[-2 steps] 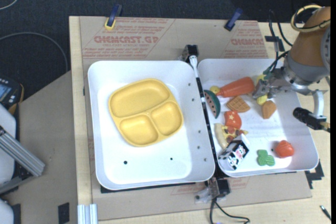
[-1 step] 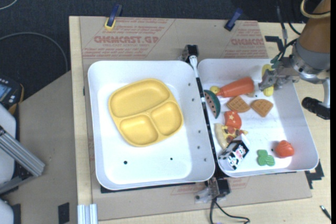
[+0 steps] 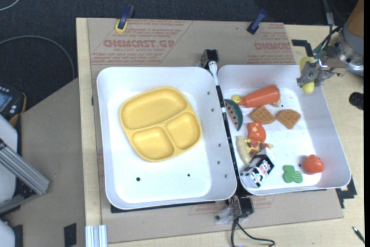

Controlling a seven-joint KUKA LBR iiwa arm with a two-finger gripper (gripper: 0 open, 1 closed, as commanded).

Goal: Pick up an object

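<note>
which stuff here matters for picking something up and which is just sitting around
For the job: end effector, carrot, watermelon slice, two waffles, tomato, green toy, cow toy.

Lying about: yellow divided plate, blue clamps.

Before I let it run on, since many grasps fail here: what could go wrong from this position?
The gripper sits at the right bin's far rim with something small and yellow at it; a weak grasp could drop that outside the bin. The carrot, waffle pieces and watermelon slice lie close together, so a descent there may nudge neighbours.
</note>
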